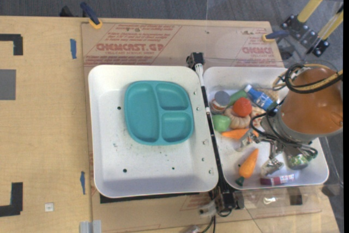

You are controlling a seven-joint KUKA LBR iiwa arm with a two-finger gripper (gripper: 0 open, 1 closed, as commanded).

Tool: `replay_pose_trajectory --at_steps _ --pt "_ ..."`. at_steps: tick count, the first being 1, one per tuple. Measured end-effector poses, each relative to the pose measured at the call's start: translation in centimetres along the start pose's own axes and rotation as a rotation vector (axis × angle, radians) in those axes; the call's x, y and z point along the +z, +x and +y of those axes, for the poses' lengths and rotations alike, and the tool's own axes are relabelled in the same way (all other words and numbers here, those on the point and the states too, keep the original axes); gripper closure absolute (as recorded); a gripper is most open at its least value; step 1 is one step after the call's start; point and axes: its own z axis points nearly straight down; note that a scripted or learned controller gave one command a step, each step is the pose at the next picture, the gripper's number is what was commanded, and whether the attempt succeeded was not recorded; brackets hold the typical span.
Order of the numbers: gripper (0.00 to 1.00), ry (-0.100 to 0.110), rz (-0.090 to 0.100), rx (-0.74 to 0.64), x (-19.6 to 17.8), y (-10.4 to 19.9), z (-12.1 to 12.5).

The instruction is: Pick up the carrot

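Grey carpet lay behind the surface (43, 117), which carried two white bins w/ a teal divided plate (159, 112) in the left bin (109, 172). Carrot (248, 163) lay loose on the floor of the right bin (322, 172), tilted, near the front edge, just beside the claw (274, 162), not lifted. So the pick wasn't done yet; grasp and lift remained, by my read. Arm (311, 106) reached in from the right, orange band over the bin, wrist pointing down amid toy food (237, 109). Claw state: can't tell, too cluttered w/ cables.
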Motion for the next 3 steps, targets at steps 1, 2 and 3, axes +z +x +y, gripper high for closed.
replay_pose_trajectory --at_steps 1,2,3 --pt "0.00 -0.006 0.012 0.167 0.1 -0.9 0.9" --pt "0.00 -0.010 0.011 0.320 0.1 -0.8 0.9" --pt "0.00 -0.011 0.011 0.536 0.5 -7.8 -5.3"
